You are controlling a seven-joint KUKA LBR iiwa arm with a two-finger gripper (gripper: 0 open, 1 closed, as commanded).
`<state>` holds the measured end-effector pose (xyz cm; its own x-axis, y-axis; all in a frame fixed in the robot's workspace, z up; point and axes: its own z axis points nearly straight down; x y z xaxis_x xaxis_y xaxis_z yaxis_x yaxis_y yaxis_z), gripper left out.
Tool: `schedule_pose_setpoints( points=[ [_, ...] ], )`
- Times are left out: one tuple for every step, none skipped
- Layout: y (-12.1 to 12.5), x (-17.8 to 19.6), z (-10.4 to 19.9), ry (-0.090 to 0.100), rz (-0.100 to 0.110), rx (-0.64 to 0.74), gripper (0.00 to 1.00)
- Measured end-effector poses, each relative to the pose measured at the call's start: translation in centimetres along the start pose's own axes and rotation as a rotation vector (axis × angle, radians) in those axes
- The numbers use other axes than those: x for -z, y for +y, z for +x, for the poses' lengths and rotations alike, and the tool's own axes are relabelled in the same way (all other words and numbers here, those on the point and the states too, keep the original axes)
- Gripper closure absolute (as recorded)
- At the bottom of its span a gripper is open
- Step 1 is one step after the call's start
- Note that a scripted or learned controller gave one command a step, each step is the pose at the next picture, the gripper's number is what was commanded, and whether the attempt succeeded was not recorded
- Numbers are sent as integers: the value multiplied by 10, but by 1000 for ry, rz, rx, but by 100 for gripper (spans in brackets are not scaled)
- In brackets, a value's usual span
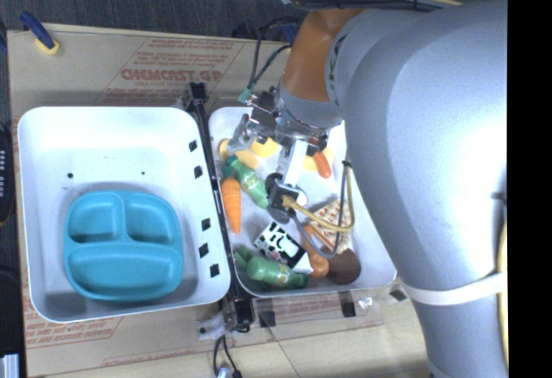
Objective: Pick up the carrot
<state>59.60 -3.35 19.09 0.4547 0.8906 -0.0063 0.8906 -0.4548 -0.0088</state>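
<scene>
The carrot is orange and tapered. It lies lengthwise against the left wall of the right bin, with its thick end toward the back. My gripper hangs over the back left part of that bin, above a yellow item and just behind the carrot's thick end. Nothing shows held in it. The grey arm and its orange band cover the bin's right and back parts.
Around the carrot lie a green bottle-like piece, a black-and-white block, another green piece, a brown ball, a tan lattice piece and a small orange piece. The left bin holds a blue divided plate.
</scene>
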Motion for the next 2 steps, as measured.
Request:
schedule_pose_setpoints(
  points=[
    [9,-79,-65,-2,6,-34,0],
    [23,-101,-52,2,0,-143,0]
  ],
)
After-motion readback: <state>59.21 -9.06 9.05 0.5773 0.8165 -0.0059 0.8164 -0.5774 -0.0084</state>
